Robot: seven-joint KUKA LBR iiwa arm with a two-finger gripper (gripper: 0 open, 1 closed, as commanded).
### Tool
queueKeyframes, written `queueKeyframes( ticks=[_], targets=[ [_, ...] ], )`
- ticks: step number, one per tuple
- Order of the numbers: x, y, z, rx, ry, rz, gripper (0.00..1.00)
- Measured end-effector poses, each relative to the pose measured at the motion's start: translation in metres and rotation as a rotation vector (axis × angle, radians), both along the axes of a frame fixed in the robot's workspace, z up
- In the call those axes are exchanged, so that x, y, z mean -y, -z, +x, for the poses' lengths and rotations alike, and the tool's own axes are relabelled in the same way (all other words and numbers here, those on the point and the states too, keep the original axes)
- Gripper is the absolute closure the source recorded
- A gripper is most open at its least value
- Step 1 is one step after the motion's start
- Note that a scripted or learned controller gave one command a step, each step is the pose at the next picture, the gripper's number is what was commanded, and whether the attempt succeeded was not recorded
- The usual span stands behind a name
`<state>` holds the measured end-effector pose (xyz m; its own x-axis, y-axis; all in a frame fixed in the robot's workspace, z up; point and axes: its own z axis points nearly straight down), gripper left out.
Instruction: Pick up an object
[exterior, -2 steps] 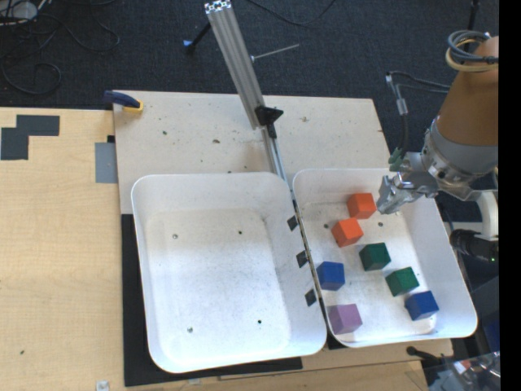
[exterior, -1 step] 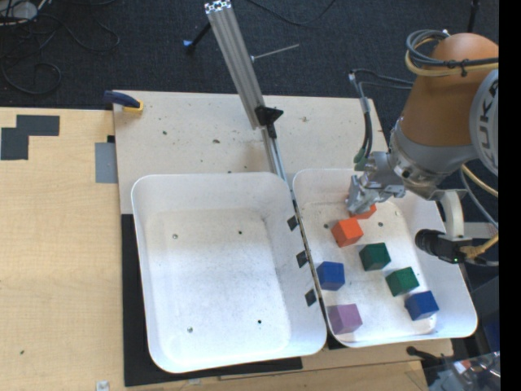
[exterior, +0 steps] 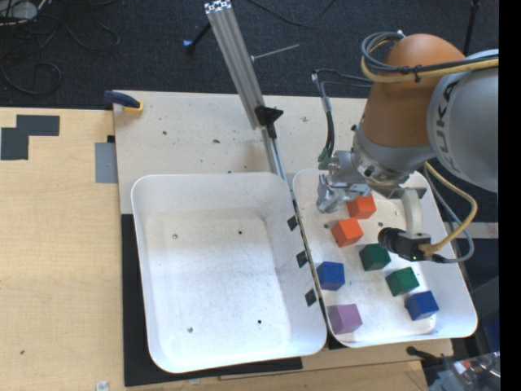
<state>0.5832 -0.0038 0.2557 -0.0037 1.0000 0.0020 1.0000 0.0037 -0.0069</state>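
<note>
Two orange blocks lie in the right bin, one touching the tool, whose opening cannot be determined. Risk: the blocks sit close together, so a descent may nudge one aside instead of gripping.

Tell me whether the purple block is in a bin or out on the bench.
In. The purple block lies on the floor of the right bin, near its front left corner, just inside the wall beside the left bin.
</note>
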Motion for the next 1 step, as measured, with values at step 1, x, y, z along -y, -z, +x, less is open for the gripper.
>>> queueKeyframes(
  ticks=[1],
  targets=[
    [-0.0541,-0.0006,0.0149,0.005,-0.001,-0.001,1.00]
  ],
)
